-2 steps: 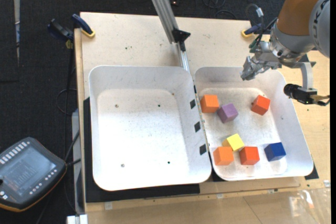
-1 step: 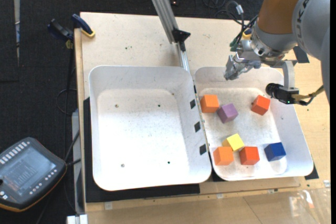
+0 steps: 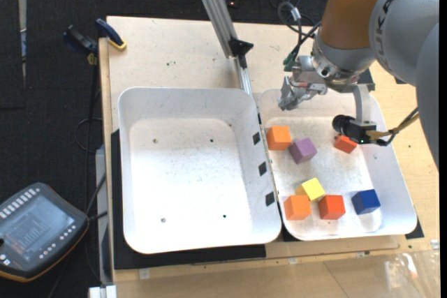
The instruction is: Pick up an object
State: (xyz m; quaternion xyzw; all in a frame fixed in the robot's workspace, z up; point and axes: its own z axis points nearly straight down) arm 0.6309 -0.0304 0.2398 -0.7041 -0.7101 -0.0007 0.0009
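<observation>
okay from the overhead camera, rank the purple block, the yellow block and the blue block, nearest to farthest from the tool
The tool hangs over the right bin's far end.
1. Purple block: nearest, mid-bin, just below the tool.
2. Yellow block: farther down, toward the near end.
3. Blue block: farthest, in the near right corner.

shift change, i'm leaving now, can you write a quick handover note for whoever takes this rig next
Gripper: hangs above the far end of the right bin, nothing seen between its fingers.
Blocks, all in the right bin: orange block and purple block nearest the gripper; red block by the far right wall; yellow block, a second orange block, a second red block and blue block along the near end.
Left bin: no blocks.
Done: nothing picked yet.
Left: grasp and lift one block.
</observation>
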